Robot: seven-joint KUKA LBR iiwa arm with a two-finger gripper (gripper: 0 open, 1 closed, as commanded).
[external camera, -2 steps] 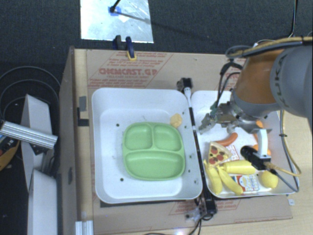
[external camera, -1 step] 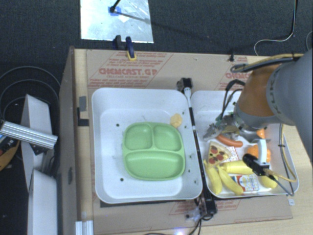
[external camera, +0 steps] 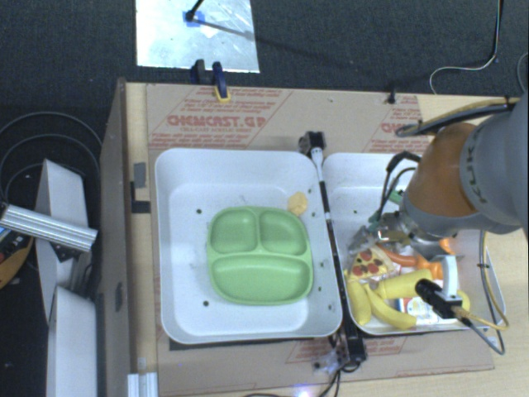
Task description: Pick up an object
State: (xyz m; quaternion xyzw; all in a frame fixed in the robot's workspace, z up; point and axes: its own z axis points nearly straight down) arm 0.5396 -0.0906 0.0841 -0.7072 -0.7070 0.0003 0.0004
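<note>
dark carpet surrounds a cardboard-topped worktop (external camera: 248,110) bearing two white bins. from my remote seat, one green divided plate (external camera: 260,255) and one small yellow piece (external camera: 297,203) lie in the left bin (external camera: 178,222). the right bin (external camera: 351,176) holds a pile: bananas (external camera: 388,300), perhaps two, one pizza slice (external camera: 368,265), one orange piece (external camera: 407,260). the gripper (external camera: 382,231) hangs just above that pile; i cannot tell how its parts stand. i judge this the reach-in step; next comes settling onto one item.
</note>
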